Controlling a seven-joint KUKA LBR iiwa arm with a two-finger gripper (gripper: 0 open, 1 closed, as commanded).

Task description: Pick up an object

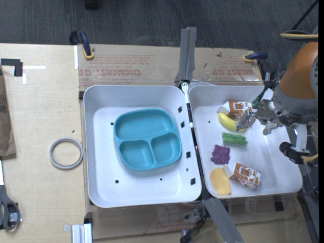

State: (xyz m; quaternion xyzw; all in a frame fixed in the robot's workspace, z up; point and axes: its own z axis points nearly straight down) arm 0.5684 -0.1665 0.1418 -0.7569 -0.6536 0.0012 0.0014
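The right bin (283,184) holds a yellow banana (227,121), a green vegetable (234,139), a purple bunch of grapes (220,154), a yellow-orange slice (220,181) and a small orange and white carton (246,176). A second such carton (237,107) lies at the back of this bin. My gripper (248,120) hangs low over the bin's back part. It is just right of the banana and at the front edge of that second carton. Whether it touches either one is unclear.
A blue divided tray (148,138) lies in the left bin (96,135). On the bench to the left are a grey tape ring (66,152), scissors (7,214) and a brown bag (5,120). A metal divider (187,54) stands between the bins at the back.
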